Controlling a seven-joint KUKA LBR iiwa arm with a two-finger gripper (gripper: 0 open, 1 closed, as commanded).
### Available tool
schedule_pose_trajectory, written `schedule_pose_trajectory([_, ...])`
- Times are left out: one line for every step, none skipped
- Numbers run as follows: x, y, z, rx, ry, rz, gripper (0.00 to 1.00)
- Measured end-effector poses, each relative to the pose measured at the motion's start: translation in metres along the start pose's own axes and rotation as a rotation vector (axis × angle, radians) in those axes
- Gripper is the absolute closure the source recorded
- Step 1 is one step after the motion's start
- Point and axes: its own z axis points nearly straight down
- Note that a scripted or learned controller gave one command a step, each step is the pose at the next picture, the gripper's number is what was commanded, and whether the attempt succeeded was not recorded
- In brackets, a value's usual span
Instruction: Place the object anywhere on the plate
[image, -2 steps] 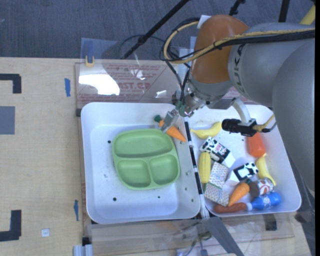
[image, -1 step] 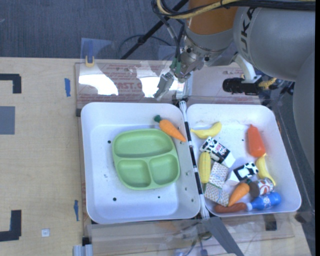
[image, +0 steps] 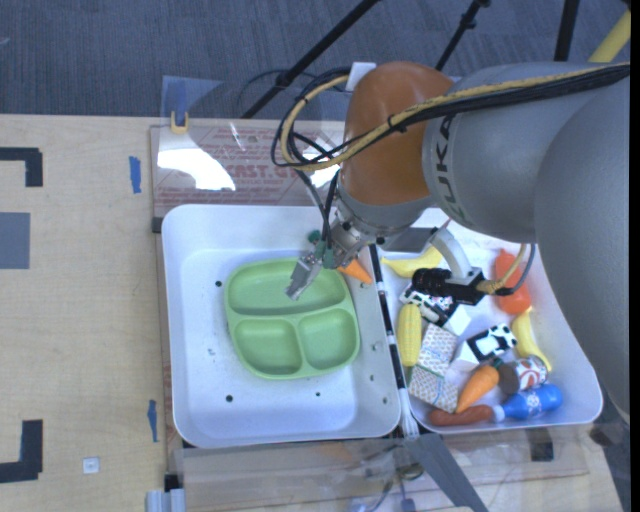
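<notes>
A green plate (image: 290, 320) with three compartments lies in the left white bin (image: 200, 300). My gripper (image: 303, 277) hangs over the plate's large far compartment, near its right end, pointing down and to the left. A small orange object (image: 353, 268) lies just right of the gripper, by the plate's far right corner and the bin wall. Whether it touches the gripper is hidden by the wrist. I see nothing clearly held over the plate.
The right bin (image: 580, 385) holds several toy foods: a corn cob (image: 409, 334), a carrot (image: 477, 385), a yellow banana (image: 421, 263), a red sausage (image: 461, 417), a blue piece (image: 530, 403) and a checkered packet (image: 432, 364). The arm's bulk covers the far right.
</notes>
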Motion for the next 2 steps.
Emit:
schedule_pose_trajectory([-0.0004,0.0000,-0.0003,-0.001,0.000,0.000,0.00])
schedule_pose_trajectory([-0.0004,0.0000,-0.0003,-0.001,0.000,0.000,0.00])
